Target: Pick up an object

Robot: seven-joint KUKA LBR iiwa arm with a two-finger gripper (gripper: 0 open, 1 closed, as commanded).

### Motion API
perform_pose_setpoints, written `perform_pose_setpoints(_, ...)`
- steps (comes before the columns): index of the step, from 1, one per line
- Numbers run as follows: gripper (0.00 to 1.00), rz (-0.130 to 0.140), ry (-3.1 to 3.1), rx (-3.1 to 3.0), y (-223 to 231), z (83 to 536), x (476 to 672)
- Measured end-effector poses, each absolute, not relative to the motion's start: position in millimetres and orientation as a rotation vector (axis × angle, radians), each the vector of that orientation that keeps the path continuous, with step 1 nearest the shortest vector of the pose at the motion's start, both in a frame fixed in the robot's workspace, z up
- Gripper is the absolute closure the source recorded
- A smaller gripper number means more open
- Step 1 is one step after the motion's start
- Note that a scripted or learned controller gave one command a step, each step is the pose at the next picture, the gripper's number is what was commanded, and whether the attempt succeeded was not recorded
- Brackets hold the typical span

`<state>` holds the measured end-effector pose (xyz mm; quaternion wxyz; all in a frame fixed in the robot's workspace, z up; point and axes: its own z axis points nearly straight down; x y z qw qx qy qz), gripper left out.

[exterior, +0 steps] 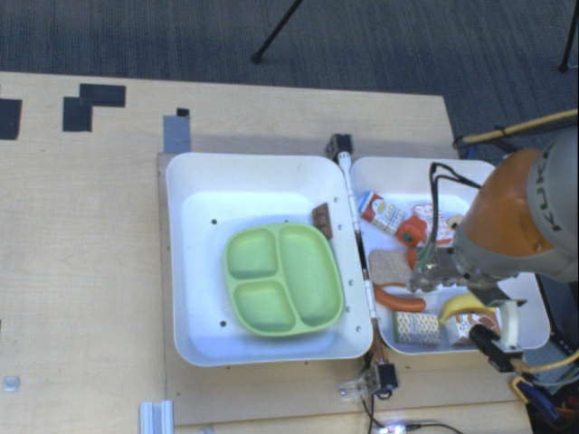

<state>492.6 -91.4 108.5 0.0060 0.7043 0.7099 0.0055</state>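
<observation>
Gripper [423, 277] sits low in the right bin [534, 328], just above the hot dog [398, 298], banana [463, 307] beside it. Whether it grips anything cannot be told.

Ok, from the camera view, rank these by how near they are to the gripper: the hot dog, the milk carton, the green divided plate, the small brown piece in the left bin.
1. Hot dog: right bin, just left of the gripper.
2. Milk carton: right bin, toward its far left corner.
3. Small brown piece: left bin, by its right wall.
4. Green divided plate: middle of the left bin.
</observation>
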Motion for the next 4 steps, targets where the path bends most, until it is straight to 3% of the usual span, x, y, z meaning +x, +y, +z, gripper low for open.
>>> perform_pose_setpoints(1, 0.00, 0.017, 2.222, 2.204, -91.4, 108.4, 492.5)
perform_pose_setpoints(2, 1.00, 0.021, 2.225, 2.199, -90.7, 118.9, 494.0)
perform_pose_setpoints(3, 0.00, 0.021, 2.225, 2.199, -90.7, 118.8, 494.0)
perform_pose_setpoints(4, 0.00, 0.007, 2.217, 2.213, -85.3, 86.9, 489.3)
